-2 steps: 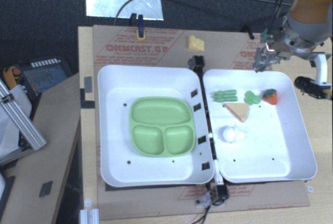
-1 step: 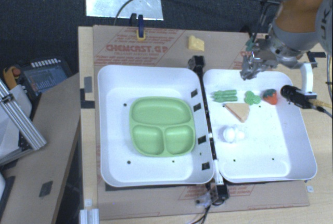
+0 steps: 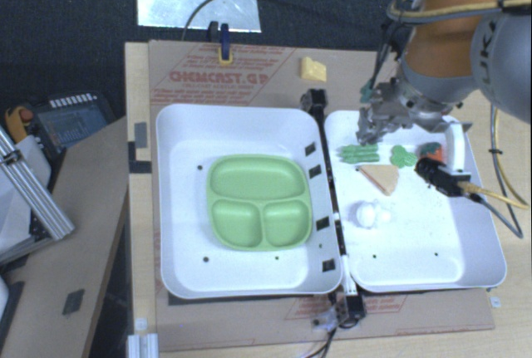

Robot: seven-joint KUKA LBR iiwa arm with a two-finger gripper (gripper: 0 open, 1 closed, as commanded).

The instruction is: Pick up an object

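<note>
Gripper [image 3: 368, 130] is poised in the right bin [image 3: 432, 265], far side, just above the green bean pod [image 3: 358, 153]; finger opening cannot be determined. Recommend descending squarely over the pod, avoiding the tan wedge [image 3: 381, 177] nearby.

A tan bench [image 3: 91, 207] is seen carrying a brown cardboard sheet [image 3: 249, 70]. On that sheet two white bins are set side by side, touching: the left bin [image 3: 179, 182] and the right bin [image 3: 432, 252]. A yellow block [image 3: 313, 69] is spotted on the cardboard behind them.
</note>
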